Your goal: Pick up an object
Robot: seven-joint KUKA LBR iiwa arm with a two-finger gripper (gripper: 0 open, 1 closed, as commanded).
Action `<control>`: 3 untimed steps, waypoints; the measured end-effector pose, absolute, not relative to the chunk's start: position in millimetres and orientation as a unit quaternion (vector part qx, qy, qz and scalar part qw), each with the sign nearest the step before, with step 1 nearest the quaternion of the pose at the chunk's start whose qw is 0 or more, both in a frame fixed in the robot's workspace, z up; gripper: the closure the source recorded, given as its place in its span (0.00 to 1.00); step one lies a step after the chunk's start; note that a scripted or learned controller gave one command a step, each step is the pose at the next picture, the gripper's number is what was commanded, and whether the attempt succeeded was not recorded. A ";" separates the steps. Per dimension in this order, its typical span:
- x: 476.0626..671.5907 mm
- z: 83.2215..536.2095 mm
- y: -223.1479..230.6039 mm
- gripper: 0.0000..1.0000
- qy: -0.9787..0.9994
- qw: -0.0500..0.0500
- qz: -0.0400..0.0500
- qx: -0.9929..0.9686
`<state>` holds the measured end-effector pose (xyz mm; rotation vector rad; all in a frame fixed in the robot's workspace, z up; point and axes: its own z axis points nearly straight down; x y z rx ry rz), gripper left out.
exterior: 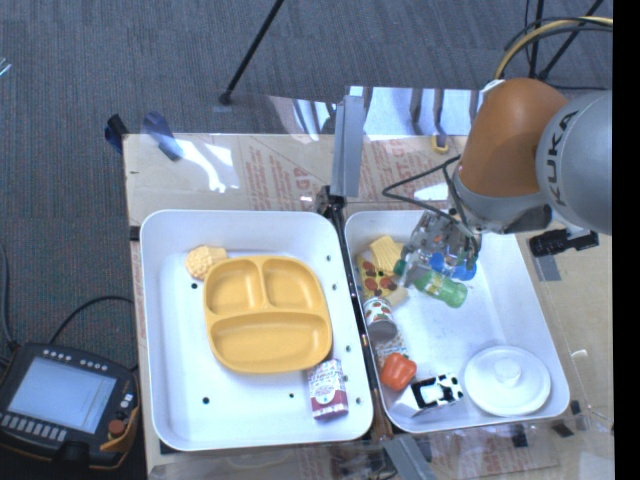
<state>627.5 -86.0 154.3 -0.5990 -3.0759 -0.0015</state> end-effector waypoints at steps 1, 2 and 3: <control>635.0 264.0 -76.8 1.00 -0.976 -0.006 -0.001 -0.216; 590.0 84.3 -125.9 1.00 -0.968 0.003 0.000 -0.250; 620.1 227.4 -50.1 1.00 -0.947 -0.007 -0.003 -0.320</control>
